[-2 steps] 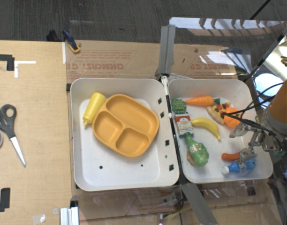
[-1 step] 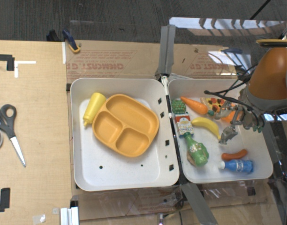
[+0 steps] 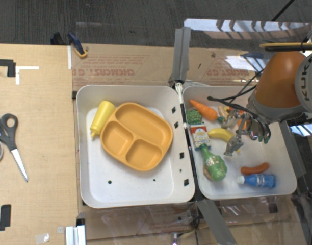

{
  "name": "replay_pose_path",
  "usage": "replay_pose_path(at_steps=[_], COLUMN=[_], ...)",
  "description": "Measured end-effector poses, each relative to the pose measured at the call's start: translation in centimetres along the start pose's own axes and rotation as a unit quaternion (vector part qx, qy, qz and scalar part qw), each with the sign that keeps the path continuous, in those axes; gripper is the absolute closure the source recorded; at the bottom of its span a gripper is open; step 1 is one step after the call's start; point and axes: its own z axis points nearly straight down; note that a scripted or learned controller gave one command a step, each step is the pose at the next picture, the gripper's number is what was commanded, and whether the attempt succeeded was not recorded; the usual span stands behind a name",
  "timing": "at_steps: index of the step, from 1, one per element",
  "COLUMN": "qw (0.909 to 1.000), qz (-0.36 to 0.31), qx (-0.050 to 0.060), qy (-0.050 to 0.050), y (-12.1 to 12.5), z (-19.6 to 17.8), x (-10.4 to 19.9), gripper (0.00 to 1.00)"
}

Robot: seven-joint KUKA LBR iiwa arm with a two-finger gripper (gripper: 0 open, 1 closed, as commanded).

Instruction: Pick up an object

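Now, tool (image 3: pixel 233 146): we cannot tell its state.
Nearest thing: banana (image 3: pixel 220 134), just beside it at ten o'clock.
Banana axis: three-to-nine.

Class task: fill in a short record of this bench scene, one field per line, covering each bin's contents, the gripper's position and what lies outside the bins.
left bin: orange divided tray, yellow bottle
right bin: carrot, banana, green bottle, red sausage, blue bottle
gripper: over right bin, beside banana
outside bins: scissors on bench, left
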Motion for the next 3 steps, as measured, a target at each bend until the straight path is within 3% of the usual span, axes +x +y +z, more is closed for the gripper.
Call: replay_pose_path(at_steps=[1,2,3], qw=[1.0000,1.0000,0.9778], qz=[-0.002,0.007,-0.209], qx=[0.000,0.000,0.000], qy=[-0.002,-0.001,0.000], y=[0.1,6.5,3.6], z=[-1.0,-10.1,-0.9], x=[-0.1,-0.8,5.3], gripper=[1.00,1.00,1.00])
